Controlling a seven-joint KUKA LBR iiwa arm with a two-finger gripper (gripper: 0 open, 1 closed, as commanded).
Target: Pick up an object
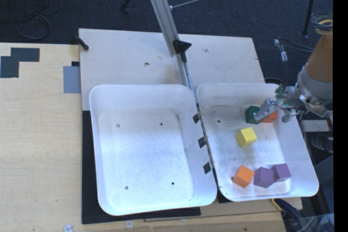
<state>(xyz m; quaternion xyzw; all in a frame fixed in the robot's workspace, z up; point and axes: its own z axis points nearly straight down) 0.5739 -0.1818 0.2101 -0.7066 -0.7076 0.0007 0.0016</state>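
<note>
Right bin [304, 171], far end: pincer [266, 112] low over a dark green block [252, 114] and a red-orange piece [270, 118]; grip state not discernible, contact unclear. Mid-bin: yellow cube [246, 136], apart from the rest. Near end: orange cube [243, 176], then two purple blocks [272, 175] side by side. Left bin [103, 117] alongside on the bench [125, 57].

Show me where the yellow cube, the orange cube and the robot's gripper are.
yellow cube [246, 136], camera view, on its top face.
orange cube [243, 175], camera view, on its top face.
gripper [266, 112], camera view, at its fingertips.
</note>
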